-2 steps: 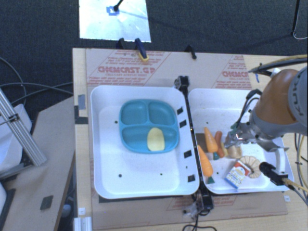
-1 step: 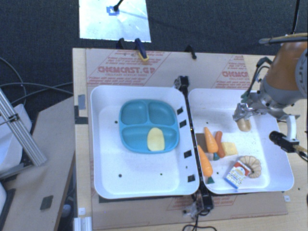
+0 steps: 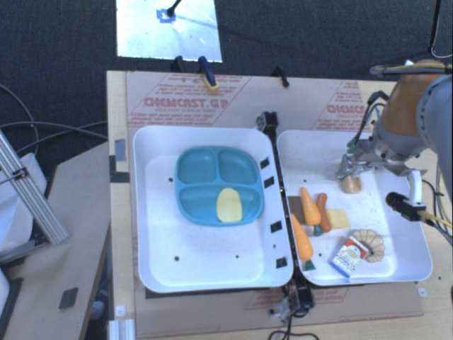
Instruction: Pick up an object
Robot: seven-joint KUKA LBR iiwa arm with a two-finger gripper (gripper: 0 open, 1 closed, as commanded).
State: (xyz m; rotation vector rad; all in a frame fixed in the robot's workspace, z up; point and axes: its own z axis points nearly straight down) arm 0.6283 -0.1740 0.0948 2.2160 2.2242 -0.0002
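Overhead, the grey arm's hand (image 3: pixel 352 170) is seen lowered into the right shallow white bin (image 3: pixel 410 261), directly over a small tan rounded object (image 3: pixel 351 184); whether that object is gripped, or how the hand is set, cannot be told. Nearer the divider, two orange plastic carrots (image 3: pixel 309 206) and a pale yellow block (image 3: pixel 337 219) are laid together, with a third carrot (image 3: pixel 301 238) below. A small red-and-blue carton (image 3: pixel 346 257) is placed against a tan ridged shell-like piece (image 3: pixel 370 244). A blue sectioned plate (image 3: pixel 219 185) holding a yellow oval piece (image 3: pixel 228 205) is set in the left white bin (image 3: pixel 156 261).

Glossy plastic tray (image 3: pixel 202 190), smooth white bins (image 3: pixel 159 253)
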